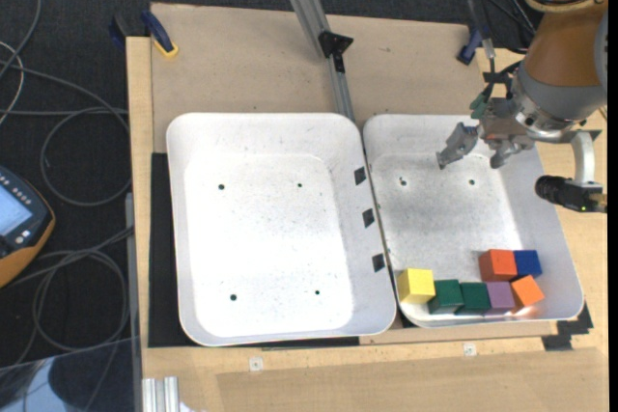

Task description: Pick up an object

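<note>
**Ana:** Plywood bench [251,43] first, since it is the biggest thing; two white bins sit on it side by side, the left bin [193,135] and the right bin [386,135], their rims touching along the middle.

**Ben:** And the arm [570,34]?

**Ana:** Grey with an orange upper part, reaching in from the right; its gripper [478,150] hangs over the far part of the right bin, fingers spread apart with nothing between them.

**Ben:** So where are the objects?

**Ana:** Huddled in the near right corner of the right bin, well apart from the gripper; a yellow block [417,284] at the left end of the row, two green blocks [461,296] just beside it, then a purple block [500,294]; a red-orange block [500,262] and a blue block [527,261] sit behind; an orange block [527,290] lies tilted at the right end.

**Ben:** How would they handle?

**Ana:** They look like small rigid cubes, probably light, with smooth flat faces; nothing fragile, though a smooth face may slip under a weak pinch.

**Ben:** Best one to take?

**Ana:** Likely the yellow block; its left and far faces stand free, so fingers could close across two opposite flat sides; the others are packed against neighbours, leaving little room for a finger.
</note>
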Controlling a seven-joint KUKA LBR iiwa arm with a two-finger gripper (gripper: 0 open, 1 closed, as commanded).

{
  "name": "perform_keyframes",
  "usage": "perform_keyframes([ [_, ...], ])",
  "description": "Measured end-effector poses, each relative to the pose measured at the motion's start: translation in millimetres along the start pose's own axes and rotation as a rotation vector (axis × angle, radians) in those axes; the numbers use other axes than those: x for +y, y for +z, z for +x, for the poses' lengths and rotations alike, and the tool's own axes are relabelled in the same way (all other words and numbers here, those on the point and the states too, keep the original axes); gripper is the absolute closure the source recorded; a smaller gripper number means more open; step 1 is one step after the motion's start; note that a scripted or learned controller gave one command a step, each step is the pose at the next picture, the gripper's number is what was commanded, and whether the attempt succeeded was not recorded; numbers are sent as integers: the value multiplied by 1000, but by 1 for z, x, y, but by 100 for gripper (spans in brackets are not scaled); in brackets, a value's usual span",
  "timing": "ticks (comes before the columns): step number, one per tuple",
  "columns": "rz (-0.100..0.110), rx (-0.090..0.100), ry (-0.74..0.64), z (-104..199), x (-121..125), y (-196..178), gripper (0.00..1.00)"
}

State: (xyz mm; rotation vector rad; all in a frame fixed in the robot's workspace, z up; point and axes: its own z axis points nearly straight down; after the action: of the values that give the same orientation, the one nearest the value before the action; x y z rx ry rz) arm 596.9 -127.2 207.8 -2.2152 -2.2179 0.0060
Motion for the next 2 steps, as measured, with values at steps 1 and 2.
perform_keyframes([
  [1,-1,0,0,6,4,45,0],
  [2,-2,-1,1,1,6,90,0],
])
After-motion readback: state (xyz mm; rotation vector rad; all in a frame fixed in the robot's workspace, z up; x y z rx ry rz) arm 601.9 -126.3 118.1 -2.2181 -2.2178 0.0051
